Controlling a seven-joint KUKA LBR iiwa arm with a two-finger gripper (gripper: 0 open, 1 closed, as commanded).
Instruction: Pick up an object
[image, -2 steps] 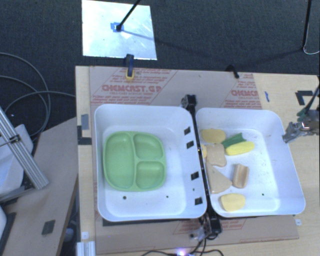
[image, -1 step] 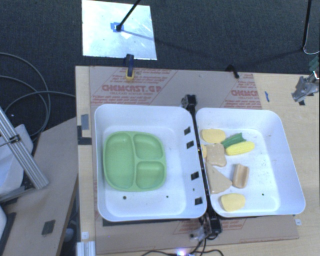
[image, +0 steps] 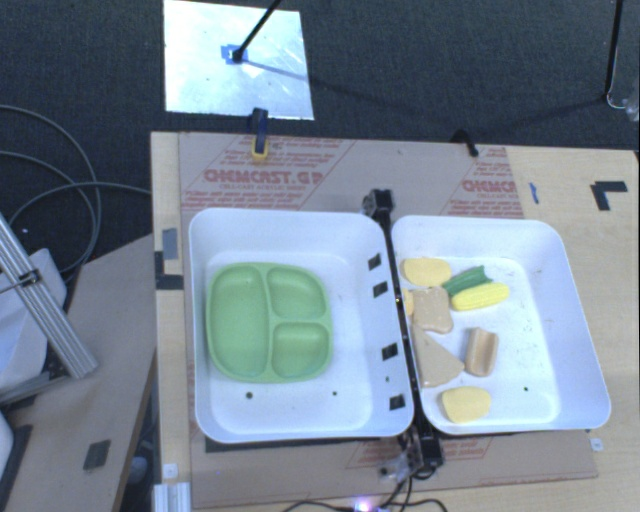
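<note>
- The left bin (image: 230, 420) holds a green divided plate (image: 268, 321).
- The right bin (image: 570, 300) holds toy food: a corn cob (image: 478, 295), a hot dog (image: 481, 352), bread slices (image: 432, 310), and yellow pieces at the far (image: 426, 271) and near (image: 466, 404) ends.
- The pincer's state cannot be told.

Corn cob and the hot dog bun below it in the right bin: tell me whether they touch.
Apart. The camera view shows bare white bin floor between the corn cob and the hot dog bun.
</note>
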